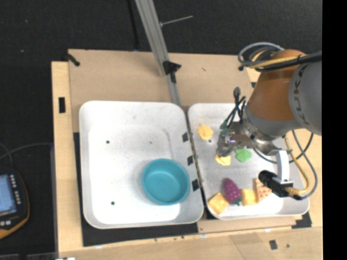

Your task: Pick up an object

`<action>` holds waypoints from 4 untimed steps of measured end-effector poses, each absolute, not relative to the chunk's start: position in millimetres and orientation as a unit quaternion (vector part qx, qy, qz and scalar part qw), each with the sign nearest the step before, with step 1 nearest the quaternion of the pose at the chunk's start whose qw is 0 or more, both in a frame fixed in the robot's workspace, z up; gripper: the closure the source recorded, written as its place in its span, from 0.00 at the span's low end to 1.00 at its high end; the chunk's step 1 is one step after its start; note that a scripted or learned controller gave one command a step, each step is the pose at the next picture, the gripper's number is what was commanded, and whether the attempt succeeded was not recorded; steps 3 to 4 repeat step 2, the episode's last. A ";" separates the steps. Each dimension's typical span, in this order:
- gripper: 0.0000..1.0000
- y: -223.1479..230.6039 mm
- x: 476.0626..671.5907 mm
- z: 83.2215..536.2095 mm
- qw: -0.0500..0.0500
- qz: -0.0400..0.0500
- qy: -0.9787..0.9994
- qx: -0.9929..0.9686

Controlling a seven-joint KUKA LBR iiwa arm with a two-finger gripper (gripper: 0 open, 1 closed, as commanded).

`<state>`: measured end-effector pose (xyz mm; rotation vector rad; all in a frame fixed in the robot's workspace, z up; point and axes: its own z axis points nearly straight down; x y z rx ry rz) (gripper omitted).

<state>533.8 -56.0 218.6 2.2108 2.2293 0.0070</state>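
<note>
Two white bins sit side by side on the table (124, 80): the left bin (108, 123) carries a blue bowl (165, 181), and the right bin (209, 115) carries the small toys that the task could pick from. A yellow piece (205, 132) lies near the right bin's upper left. A second yellow piece (223, 159) and a green piece (243, 155) lie just under the hand (226, 143). Along the near edge sit a yellow block (218, 203), a purple grape cluster (232, 190), another yellow bit (249, 196) and an orange-speckled piece (262, 190).

The step in hand looks like the approach or descent onto a target, most likely the yellow piece just below the fingertips, with the green piece as the other candidate. Nothing is lifted yet as far as the view shows.

The arm (276, 99) comes in from the right, its orange band bulking over the right bin, and the wrist points the hand down and toward the bin's middle. The hand is dark and seen from above against cables, so I cannot tell whether it is spread or pressed together, nor whether anything sits in it.

The next move calls for settling squarely over one toy, clear of its neighbour, closing on it, then rising straight. The two pieces lie close together, so a slightly off descent could nudge one aside.
</note>
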 end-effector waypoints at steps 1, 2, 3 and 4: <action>1.00 -9.3 544.3 215.2 0.000 0.001 0.710 0.704; 1.00 40.4 559.9 229.6 0.000 0.001 0.710 0.704; 1.00 40.4 559.9 229.6 0.000 0.001 0.710 0.704; 1.00 40.4 559.9 229.6 0.000 0.001 0.710 0.704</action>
